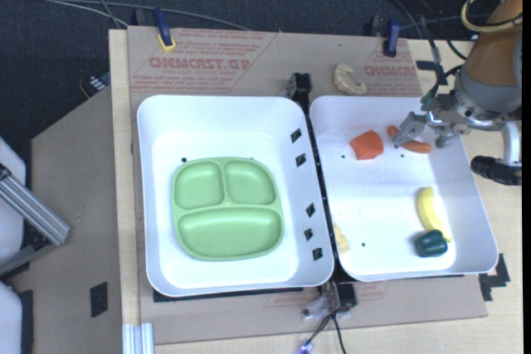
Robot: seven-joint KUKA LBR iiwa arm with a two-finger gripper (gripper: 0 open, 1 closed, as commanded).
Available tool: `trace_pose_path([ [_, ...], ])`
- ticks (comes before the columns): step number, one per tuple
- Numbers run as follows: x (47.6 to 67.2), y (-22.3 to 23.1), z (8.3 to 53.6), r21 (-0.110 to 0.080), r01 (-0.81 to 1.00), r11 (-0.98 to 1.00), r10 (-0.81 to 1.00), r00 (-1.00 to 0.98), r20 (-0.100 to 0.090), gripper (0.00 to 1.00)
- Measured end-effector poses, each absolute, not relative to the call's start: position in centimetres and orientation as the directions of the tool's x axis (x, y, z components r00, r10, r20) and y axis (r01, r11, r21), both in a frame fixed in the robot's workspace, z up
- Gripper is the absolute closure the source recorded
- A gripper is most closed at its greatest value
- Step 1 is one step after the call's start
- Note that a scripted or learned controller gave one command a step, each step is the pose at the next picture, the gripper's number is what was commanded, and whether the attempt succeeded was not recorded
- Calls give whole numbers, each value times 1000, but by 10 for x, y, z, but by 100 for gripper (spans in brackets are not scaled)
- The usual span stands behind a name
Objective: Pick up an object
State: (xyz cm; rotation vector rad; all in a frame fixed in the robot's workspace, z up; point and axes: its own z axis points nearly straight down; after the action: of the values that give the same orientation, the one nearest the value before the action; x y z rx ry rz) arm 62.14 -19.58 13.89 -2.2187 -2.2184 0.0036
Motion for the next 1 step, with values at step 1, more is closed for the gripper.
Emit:
trace_pose_path([
  [1,621,-195,86,-6,1000,0,1000,0,2,0],
])
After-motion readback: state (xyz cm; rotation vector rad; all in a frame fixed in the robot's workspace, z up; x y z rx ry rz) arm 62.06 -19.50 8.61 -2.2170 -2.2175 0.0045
